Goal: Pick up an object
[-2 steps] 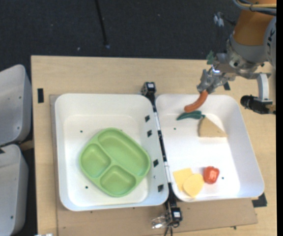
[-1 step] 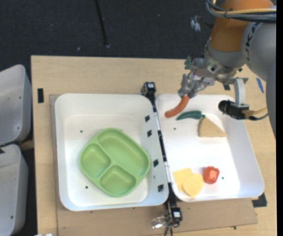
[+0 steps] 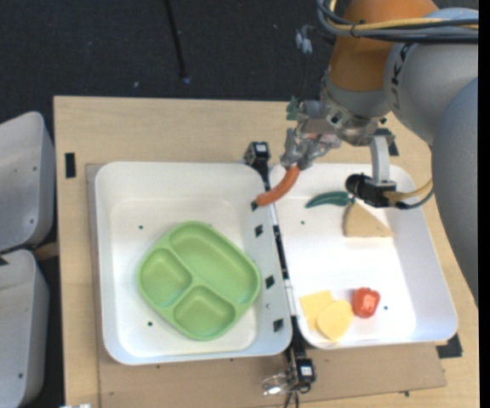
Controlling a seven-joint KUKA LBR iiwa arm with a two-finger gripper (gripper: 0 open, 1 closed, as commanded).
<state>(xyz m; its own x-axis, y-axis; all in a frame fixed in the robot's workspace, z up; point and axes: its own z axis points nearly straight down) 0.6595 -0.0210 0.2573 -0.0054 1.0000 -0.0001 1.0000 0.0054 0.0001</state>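
The hand (image 3: 300, 155) hangs over the far rim where the two bins meet, its fingers pinched on the upper end of an orange carrot (image 3: 278, 186), which slants down and to the camera's left from the grip, its lower tip over the divider between the bins. Below and to the left of the hand, the left bin (image 3: 109, 228) holds a light green divided plate (image 3: 198, 280) with three compartments, lying flat toward the bin's near right part. The right bin (image 3: 415, 296) sits under and to the right of the hand: just to the right of the hand lies a dark green pepper-like piece (image 3: 328, 199), and beside that a tan wedge (image 3: 366, 222) like a slice of bread, next to a black fitting (image 3: 371, 189) with a cable on the arm. Well nearer the camera than the hand, by the bin's front rim, are two yellow pieces (image 3: 326, 313), one squarish and one rounded, overlapping, with a small red tomato-like object (image 3: 365, 302) just to their right. Both bins rest on a pale wooden tabletop (image 3: 168, 130). Beyond it, past the hand, the floor (image 3: 100, 32) is dark, and white chair-like shapes (image 3: 7, 194) stand far to the left.
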